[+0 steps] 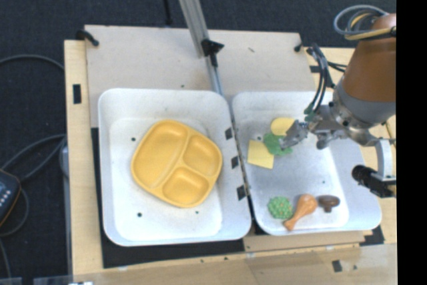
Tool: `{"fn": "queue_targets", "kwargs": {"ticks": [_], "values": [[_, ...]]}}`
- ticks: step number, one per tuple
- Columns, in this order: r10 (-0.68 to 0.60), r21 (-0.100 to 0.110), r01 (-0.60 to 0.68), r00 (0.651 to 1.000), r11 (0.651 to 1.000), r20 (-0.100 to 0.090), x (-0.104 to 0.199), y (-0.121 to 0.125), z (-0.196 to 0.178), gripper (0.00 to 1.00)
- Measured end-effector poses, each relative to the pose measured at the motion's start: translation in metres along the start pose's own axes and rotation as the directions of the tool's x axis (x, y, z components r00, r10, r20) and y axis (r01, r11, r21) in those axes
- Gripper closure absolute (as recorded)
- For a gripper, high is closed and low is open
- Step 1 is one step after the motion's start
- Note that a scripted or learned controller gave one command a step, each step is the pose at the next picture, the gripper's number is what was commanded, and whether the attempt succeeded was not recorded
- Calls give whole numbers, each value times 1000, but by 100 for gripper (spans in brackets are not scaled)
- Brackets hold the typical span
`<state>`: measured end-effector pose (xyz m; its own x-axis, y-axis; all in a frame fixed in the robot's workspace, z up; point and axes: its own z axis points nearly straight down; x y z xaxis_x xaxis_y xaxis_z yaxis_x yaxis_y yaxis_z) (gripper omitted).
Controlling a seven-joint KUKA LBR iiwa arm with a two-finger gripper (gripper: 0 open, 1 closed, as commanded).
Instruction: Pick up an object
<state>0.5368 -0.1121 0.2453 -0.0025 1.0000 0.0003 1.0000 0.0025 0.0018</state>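
The arm [365, 77] comes in from the right and hangs over the right bin [347, 210]; its end effector [295, 135] sits low near the top left part of that bin. I cannot tell if it is gripping or let go — the tip is dark and small, and it blends with the toys under it.

Just to the left of the tip, touching it or almost touching, is a green toy [273, 143]; I think this is the thing to grab, since it is the closest. A round yellow toy [281, 124] lies just above the green one; a flat yellow square [260, 155] lies just below and to the left, with its edge under or against the green toy.

So the thing lies to the left of the end effector and a bit lower in the view — a very short way to go. The green toy looks round and lumpy, with no clear long side, so the turn of the grip may not matter much.

Near the bottom of the same bin are a green bumpy ball [279, 207], an orange chicken leg [301, 209] lying at a slant, and a small brown toy [328, 201]; these are well apart from the tip.

The left bin [120, 110] holds a yellow tray [176, 162] with three sections; both bins rest on the counter [147, 57].
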Motion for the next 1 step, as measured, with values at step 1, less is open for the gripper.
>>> {"fn": "queue_targets", "kwargs": {"ticks": [1], "values": [[2,-1,-2,1000,1000,0,0,0,0,0]]}}
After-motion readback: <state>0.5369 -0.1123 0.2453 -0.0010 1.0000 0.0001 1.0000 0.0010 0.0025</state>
